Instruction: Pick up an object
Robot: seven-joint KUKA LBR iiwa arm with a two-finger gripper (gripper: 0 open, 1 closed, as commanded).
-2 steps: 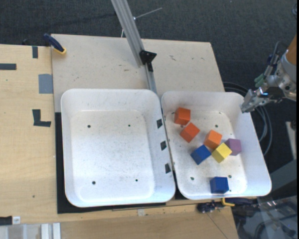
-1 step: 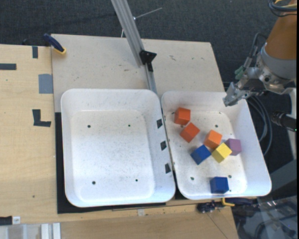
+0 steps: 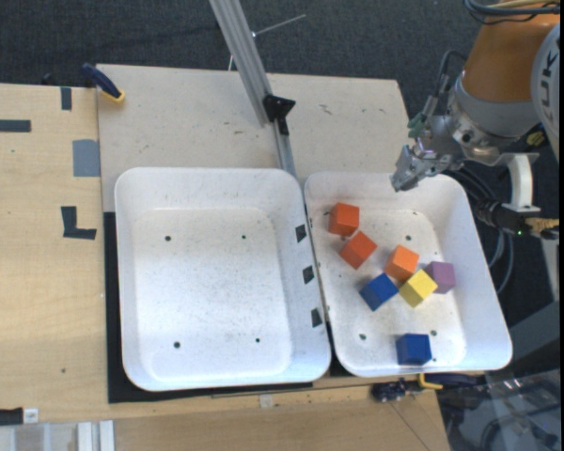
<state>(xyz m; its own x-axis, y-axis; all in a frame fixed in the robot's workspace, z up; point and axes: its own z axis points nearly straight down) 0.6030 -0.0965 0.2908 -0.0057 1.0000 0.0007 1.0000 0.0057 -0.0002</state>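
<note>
The gripper [image 3: 406, 178] is seen above the right bin's [image 3: 479, 252] far rim, apart from the blocks; its state cannot be told

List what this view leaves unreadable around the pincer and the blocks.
- Pincer: small and blurred above the right bin's top rim; finger spacing unreadable.
- Arm: cut off by the frame's top and right.
- Purple block: partly behind the yellow block.
</note>
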